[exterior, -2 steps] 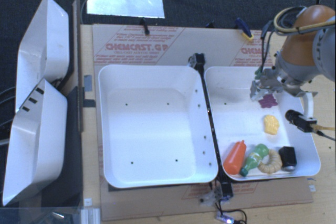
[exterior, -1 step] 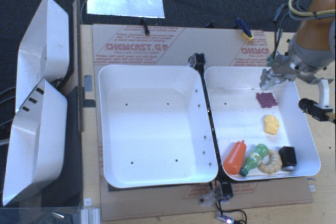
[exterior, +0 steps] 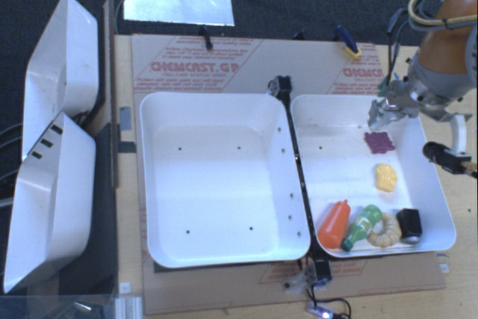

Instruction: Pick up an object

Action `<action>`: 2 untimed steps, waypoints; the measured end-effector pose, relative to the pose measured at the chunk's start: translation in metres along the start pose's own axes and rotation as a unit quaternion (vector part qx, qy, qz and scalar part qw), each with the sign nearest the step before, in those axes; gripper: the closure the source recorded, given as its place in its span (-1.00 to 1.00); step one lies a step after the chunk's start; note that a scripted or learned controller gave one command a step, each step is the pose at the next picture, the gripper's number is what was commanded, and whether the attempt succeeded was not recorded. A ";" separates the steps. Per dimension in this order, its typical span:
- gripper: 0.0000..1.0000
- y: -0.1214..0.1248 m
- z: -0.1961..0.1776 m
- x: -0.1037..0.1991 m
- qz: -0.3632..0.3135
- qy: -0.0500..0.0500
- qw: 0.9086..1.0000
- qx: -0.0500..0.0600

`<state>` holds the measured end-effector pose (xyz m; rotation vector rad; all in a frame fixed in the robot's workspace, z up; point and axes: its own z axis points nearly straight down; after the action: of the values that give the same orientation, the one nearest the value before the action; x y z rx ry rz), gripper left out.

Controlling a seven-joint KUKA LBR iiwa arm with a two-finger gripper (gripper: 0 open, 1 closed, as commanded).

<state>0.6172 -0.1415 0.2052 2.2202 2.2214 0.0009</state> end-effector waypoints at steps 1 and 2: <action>1.00 -0.005 -0.004 0.057 -0.002 0.001 1.000 0.000; 1.00 -0.020 -0.009 0.097 -0.002 0.001 1.000 0.000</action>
<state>0.5972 -0.0448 0.2137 2.2171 2.2259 0.0022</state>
